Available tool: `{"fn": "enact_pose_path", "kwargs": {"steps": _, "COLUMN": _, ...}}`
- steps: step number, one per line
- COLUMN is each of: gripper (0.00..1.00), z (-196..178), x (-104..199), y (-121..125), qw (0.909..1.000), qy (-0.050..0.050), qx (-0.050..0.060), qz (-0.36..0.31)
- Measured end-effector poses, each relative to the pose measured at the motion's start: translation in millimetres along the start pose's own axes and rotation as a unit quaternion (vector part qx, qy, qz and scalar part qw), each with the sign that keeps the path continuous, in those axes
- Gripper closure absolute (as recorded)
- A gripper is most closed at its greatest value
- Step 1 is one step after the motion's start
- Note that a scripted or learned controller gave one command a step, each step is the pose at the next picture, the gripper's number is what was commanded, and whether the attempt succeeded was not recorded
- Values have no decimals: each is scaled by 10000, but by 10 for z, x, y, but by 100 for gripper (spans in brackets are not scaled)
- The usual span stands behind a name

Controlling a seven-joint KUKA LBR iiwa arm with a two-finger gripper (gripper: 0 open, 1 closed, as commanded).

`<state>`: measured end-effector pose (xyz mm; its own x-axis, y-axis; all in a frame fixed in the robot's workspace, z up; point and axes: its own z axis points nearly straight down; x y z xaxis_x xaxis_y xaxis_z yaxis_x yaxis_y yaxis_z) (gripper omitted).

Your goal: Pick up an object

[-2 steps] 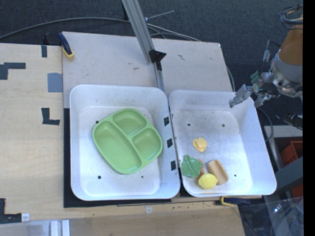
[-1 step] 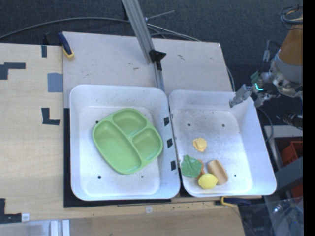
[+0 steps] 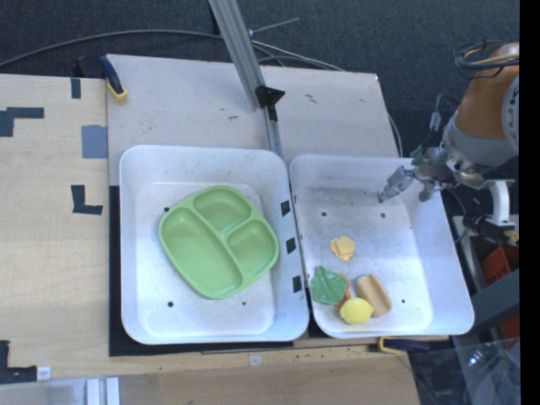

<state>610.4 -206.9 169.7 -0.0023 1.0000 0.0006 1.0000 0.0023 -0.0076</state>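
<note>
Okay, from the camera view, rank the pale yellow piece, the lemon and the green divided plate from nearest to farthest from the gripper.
Measured from the gripper at the right bin's upper right:
1. Pale yellow piece, mid right bin, below and left of the gripper.
2. Lemon, at the right bin's front edge.
3. Green divided plate, over in the left bin.

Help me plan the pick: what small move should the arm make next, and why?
Probably move the gripper toward the near end of the right bin and lower it. It hovers near the bin's far right corner, while the small yellow piece, green leaf, lemon and hot dog lie nearer the camera.
</note>
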Motion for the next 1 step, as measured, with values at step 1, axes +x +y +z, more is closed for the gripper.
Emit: {"fn": "enact_pose_path", "kwargs": {"steps": 1, "gripper": 0, "z": 448, "x": 49, "y": -32, "qw": 10000, "qy": -2, "qx": -9, "qz": -5}}
